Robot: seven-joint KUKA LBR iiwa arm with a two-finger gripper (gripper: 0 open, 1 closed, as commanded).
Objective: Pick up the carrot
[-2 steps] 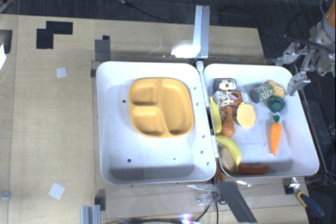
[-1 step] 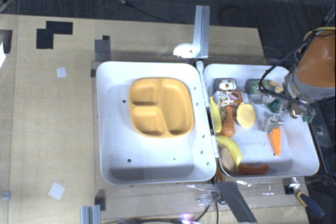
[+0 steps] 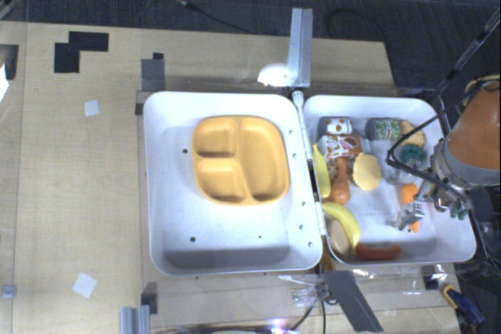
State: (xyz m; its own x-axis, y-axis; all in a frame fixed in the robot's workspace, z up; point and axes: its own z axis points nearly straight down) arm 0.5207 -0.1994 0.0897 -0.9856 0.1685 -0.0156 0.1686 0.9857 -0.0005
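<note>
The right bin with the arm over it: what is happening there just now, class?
A grey robot arm with an orange band reaches in from the right, its hand low over the right bin. An orange carrot lies right by the hand; whether it is gripped cannot be told. The bin also holds a banana, cans and a red sausage. The left bin holds a yellow divided tray.

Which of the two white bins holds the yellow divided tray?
The left bin: the yellow divided tray sits alone in it, while the right bin holds the food items.
</note>
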